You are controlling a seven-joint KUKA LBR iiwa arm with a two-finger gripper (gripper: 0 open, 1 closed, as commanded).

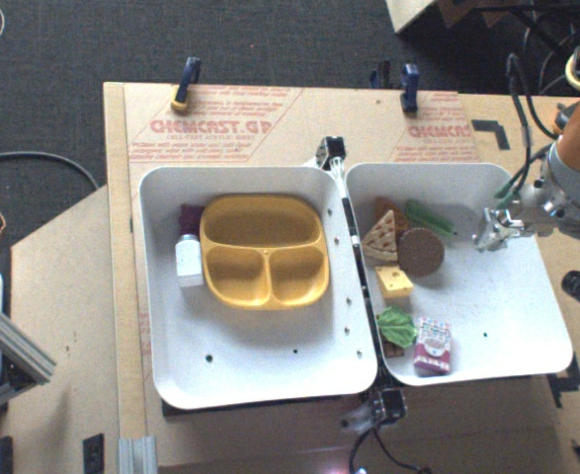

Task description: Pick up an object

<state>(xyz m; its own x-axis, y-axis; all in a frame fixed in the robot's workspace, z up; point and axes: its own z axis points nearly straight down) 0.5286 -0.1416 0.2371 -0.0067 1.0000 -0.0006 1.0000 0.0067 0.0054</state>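
My gripper [491, 231] hangs over the right bin [512, 309], near its right wall, with nothing visible between its fingers. To its left lie a green stick-shaped item [429, 218], a brown round disc [421, 251] and a waffle-patterned wedge [380, 235]. Further toward the front sit a yellow cheese block [395, 282], a green leafy piece [397, 326] and a small pink and white carton [433, 346]. All of these rest on the bin floor, apart from the gripper.
The left bin [240, 354] holds a yellow divided tray [264, 251], a small white bottle [189, 261] and a dark purple item [191, 215] beside it. A raised divider [354, 255] separates the bins. Blue clamps [409, 87] stand at the board's back edge.
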